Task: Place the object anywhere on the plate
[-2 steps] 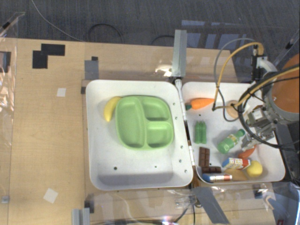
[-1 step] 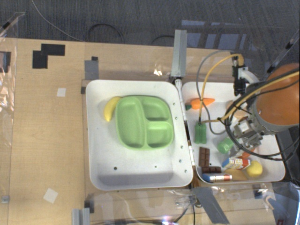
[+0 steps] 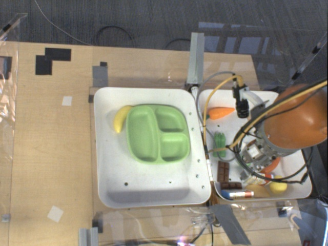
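A wooden bench carries two shallow white bins side by side. In the left bin a green divided plate lies a little above centre, with a yellow banana touching its rim at about ten o'clock. In the right bin loose items are scattered: an orange carrot at twelve o'clock, a green piece just below it, a brown chocolate bar near the dividing wall, a red-capped marker at six o'clock, and a small yellow piece at about five o'clock. The grey arm with its orange band reaches in from three o'clock and hangs over the middle of that bin, its claw buried among cables and pointing down; whether the claw is apart or together I cannot tell, and nothing can be made out between its tips. The pick appears not yet settled. Done well, it would mean closing squarely on a single item clear of its neighbours, lifting straight up over the bin wall, then travelling toward nine o'clock to release over one of the plate's compartments, clear of the banana.
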You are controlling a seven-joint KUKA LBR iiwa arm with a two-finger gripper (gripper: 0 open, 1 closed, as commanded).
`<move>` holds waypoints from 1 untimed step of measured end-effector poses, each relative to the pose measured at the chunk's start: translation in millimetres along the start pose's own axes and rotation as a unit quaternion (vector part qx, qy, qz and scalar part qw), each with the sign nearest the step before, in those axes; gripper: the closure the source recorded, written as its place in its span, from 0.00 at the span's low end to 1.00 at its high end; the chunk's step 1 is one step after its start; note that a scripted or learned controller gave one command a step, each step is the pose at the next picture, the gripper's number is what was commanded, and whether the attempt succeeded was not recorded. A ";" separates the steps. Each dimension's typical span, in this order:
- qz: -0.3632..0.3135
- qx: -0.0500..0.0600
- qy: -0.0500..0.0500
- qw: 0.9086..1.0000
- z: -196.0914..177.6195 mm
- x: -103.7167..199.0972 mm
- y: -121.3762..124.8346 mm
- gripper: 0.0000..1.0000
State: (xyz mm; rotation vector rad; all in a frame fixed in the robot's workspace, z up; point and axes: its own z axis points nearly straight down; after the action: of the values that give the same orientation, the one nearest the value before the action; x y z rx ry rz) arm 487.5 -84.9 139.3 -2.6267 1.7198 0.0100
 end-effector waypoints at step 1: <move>-0.039 0.002 0.001 0.999 -43.8 -37.5 -55.7 1.00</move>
State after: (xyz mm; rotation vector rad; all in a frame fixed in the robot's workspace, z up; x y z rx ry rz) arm 523.7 -28.5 183.3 -2.6896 1.6134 0.0028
